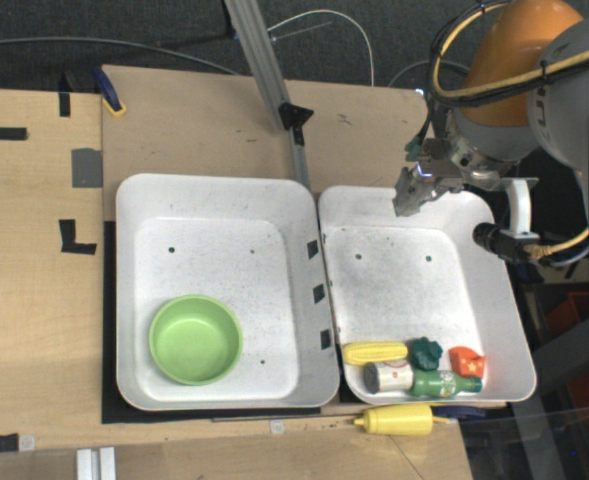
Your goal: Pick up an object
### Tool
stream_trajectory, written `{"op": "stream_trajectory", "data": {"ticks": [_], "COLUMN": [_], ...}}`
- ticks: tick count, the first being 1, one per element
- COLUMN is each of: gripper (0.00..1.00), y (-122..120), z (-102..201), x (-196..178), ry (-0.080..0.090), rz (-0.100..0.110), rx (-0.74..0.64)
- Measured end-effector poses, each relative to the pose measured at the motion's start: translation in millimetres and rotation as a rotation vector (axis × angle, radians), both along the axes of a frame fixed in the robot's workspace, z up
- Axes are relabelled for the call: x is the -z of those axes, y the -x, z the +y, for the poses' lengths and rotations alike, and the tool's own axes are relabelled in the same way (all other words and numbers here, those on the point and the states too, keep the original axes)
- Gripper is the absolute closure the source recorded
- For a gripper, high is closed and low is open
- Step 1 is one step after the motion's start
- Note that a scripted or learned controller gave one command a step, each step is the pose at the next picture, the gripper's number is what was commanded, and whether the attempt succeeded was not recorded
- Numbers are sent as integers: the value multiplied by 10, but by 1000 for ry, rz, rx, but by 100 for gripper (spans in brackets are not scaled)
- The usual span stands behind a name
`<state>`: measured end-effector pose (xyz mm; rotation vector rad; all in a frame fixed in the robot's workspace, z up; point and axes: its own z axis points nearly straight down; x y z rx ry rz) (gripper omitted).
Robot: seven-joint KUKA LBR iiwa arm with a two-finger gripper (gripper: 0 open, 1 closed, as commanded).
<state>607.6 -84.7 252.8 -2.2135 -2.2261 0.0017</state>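
The left bin (134, 268) holds a green bowl (195, 339) at its near corner, the right bin (494, 298) holds a yellow corn cob (374, 352), a green bottle (442, 384) and other small items along its near edge, while the gripper (411, 196) hovers over that bin's far rim, holding nothing.

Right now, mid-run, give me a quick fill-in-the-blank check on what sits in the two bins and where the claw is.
1. The green bowl sits in the ____ bin as the camera sees it.
2. The claw hangs over the far edge of the ____ bin.
3. The corn cob lies along that bin's ____ edge.
4. The yellow bottle lies ____ the bins, on the bench.

Missing words: left; right; near; outside
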Motion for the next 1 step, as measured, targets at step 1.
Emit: {"op": "stream_trajectory", "data": {"ticks": [1], "gripper": [100], "y": [-140], "z": [542], "x": [-24], "ry": [0], "rz": [-2], "rx": [-1]}}
